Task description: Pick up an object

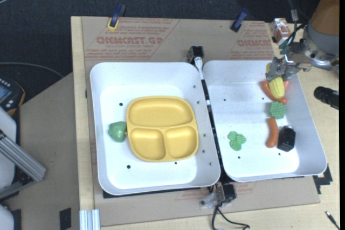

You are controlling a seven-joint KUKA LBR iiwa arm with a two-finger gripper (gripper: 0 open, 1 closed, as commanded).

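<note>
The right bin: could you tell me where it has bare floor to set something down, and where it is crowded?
In the right bin, the floor is bare from the divider across to the green leafy piece, and along the near wall. The right side is crowded: corn, green block, orange sausage and black piece, with the gripper above the corn.

It looked like a robotics lab. A cardboard-covered bench point(161, 35) was clamped at its far edge with clips point(115, 17), two white bins point(102, 116) held plastic toy food point(276, 87), loose cables point(226, 218) trailed below, and aluminium framing point(21, 161) stood beside it.
</note>
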